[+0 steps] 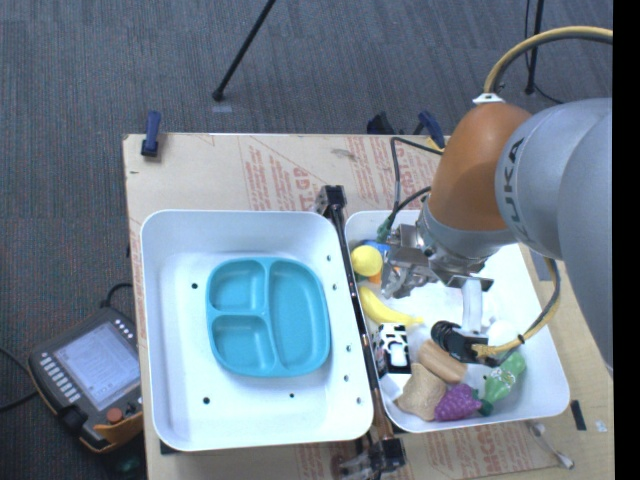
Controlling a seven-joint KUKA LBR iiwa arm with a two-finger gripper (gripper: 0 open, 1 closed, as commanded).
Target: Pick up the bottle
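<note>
A green, bottle-like object (504,377) lies in the front right corner of the right bin (535,268), next to a bunch of purple grapes (457,403). My gripper (432,294) hangs under the big orange and grey wrist (480,183) over the middle of that bin. It is up and to the left of the green object, near a yellow banana (385,310). The wrist hides the back of the bin.
The right bin also holds a yellow ball (366,260), a black-and-white item (395,348) and a tan bread-like piece (430,383). A yellow cable (505,345) runs low over the bin. The left bin (165,268) holds a blue divided plate (268,316).
</note>
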